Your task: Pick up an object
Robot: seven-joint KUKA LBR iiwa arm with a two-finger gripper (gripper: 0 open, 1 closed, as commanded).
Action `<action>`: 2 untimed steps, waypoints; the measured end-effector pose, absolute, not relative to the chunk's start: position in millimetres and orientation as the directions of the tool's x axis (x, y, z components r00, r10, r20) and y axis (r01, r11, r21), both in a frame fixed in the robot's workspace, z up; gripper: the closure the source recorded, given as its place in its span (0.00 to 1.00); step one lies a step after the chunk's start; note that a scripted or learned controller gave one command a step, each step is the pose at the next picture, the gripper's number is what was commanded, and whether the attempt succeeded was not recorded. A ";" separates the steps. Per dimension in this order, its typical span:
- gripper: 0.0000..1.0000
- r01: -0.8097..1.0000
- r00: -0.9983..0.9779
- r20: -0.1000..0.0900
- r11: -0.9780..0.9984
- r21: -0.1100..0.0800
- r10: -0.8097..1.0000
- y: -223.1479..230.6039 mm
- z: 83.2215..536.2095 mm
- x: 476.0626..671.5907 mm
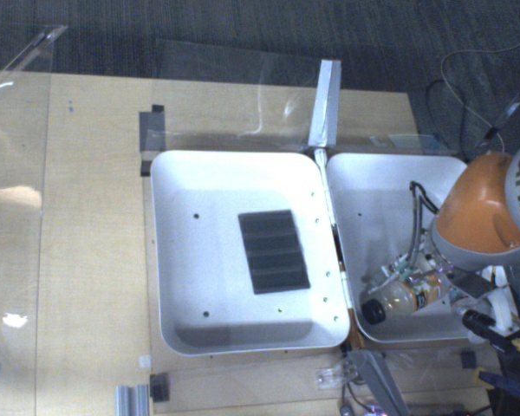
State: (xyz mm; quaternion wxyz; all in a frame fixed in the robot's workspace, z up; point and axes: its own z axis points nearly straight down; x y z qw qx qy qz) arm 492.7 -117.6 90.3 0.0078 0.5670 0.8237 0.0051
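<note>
Seemingly the arm (485, 211) leans low over the right bin (364, 189) to reach the small bottle (399, 300); whether the tool is open, I cannot tell.

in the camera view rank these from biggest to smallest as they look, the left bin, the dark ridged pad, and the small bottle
1. The left bin, largest by far.
2. The dark ridged pad lying flat in that bin.
3. The small bottle in the right bin; the arm covers part of it, so its full size is unsure.
</note>
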 end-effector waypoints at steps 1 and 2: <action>0.00 0.968 0.250 0.002 -0.250 0.014 0.968 -91.8 89.6 523.7; 0.00 0.916 -0.402 -0.005 0.402 0.008 0.916 -133.1 87.5 656.2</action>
